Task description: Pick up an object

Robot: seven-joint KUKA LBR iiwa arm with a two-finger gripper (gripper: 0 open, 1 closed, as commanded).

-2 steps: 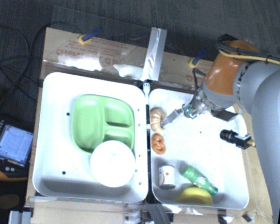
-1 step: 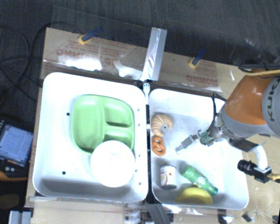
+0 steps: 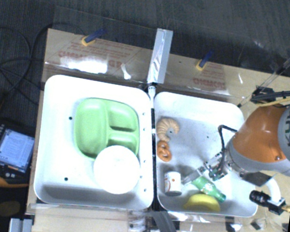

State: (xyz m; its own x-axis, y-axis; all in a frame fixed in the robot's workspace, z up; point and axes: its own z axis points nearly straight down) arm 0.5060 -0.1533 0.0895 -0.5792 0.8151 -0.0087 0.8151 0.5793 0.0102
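Two shallow white bins sit side by side on a light wood tabletop (image 3: 63, 46), dark carpeted floor (image 3: 124, 1) around it. Left bin (image 3: 51, 126) holds a green divided tray (image 3: 100, 125) with a white round plate (image 3: 117, 169) overlapping its near right corner. Right bin (image 3: 199, 113) holds a tan croissant-like pastry (image 3: 167, 127) at far left, an orange pretzel-shaped toy (image 3: 163, 151) just near of it, a small white cup (image 3: 173, 182) lying on its side, a green bottle (image 3: 207, 187) tilted along the near side, and a yellow banana-like object (image 3: 202, 202) touching the near wall.

Arm comes in from the right, orange band above the wrist (image 3: 258, 138). Gripper (image 3: 213, 169) is low in the right bin, right over the far end of the green bottle, just beside the cup. Fingers too small and blurred; cannot tell if wide, narrow or holding anything.

Clear plastic sheets with blue-yellow clamps (image 3: 92, 37) lie taped on the far part of the tabletop, silver tape strip (image 3: 160, 55) between them. On the floor at left: cables and a handheld control pendant (image 3: 7, 149) with lit screen.
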